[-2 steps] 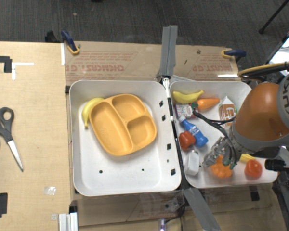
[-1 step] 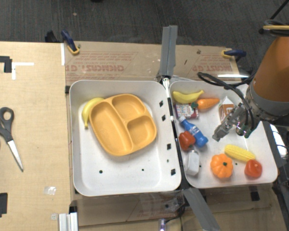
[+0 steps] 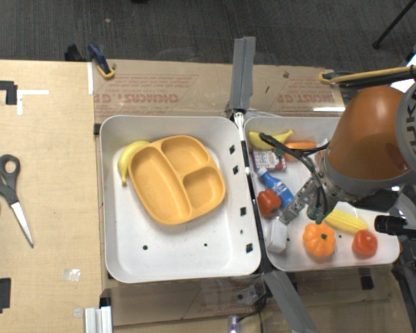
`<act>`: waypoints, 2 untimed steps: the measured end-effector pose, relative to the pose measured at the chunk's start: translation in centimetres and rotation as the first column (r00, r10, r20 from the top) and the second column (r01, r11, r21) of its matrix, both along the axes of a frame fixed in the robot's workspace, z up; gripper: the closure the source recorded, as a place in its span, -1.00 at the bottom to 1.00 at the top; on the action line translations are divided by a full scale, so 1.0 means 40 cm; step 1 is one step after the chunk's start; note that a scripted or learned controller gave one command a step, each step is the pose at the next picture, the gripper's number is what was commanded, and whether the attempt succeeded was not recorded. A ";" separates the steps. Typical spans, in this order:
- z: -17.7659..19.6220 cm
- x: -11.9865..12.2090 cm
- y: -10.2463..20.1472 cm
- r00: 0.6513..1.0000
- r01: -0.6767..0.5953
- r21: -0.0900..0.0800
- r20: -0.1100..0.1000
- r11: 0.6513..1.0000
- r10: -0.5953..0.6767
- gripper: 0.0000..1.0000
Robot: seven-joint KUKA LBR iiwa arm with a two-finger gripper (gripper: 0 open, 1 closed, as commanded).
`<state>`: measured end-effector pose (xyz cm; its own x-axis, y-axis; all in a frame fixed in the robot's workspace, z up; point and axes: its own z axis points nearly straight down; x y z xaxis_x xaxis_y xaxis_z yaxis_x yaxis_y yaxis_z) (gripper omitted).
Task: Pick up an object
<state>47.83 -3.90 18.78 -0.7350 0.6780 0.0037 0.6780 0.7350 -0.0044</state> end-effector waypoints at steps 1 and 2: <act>0.198 0.221 -0.143 0.982 -0.190 -0.001 0.004 0.982 0.190 1.00; -0.145 0.051 -0.157 0.964 -0.266 0.003 0.001 0.964 0.266 1.00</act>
